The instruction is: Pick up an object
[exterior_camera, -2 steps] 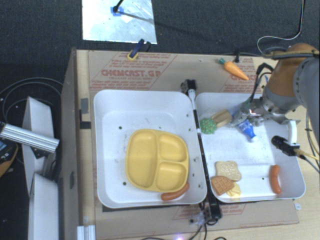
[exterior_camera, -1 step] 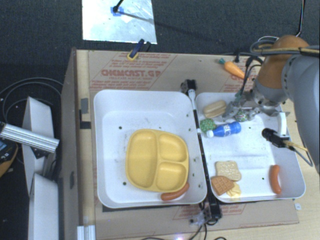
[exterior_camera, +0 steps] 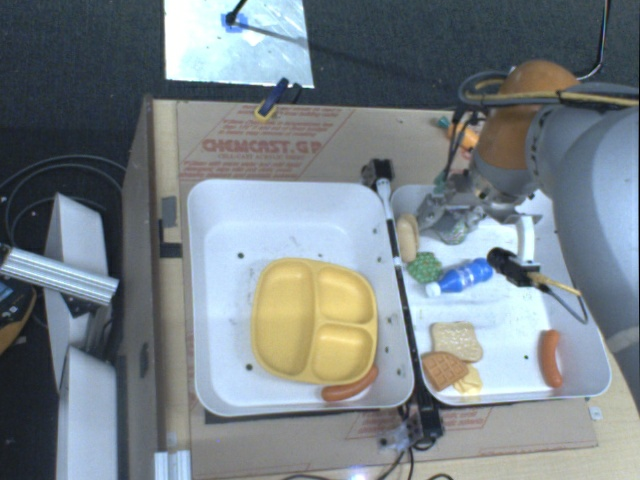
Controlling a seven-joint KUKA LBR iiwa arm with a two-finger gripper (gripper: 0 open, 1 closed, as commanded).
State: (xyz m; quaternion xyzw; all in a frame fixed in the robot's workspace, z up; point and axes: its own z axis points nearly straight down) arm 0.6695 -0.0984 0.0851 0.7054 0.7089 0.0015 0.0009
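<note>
— What's in the left bin?
— A divided tray, with a sausage at its near edge.
— And the right bin?
— A bottle mid-bin, a bumpy ball to its left, crackers nearer, another sausage near-right. The gripper is at the far end.

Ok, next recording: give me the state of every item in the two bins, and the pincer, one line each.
yellow divided tray: lying flat in the left bin, compartments empty
sausage: left bin, lying against the tray's near edge
blue bottle: on its side, right bin
green toy: resting beside the bottle's cap
crackers: flat, overlapping
second sausage: lying apart, right bin
pincer: low over the right bin's far end
</note>
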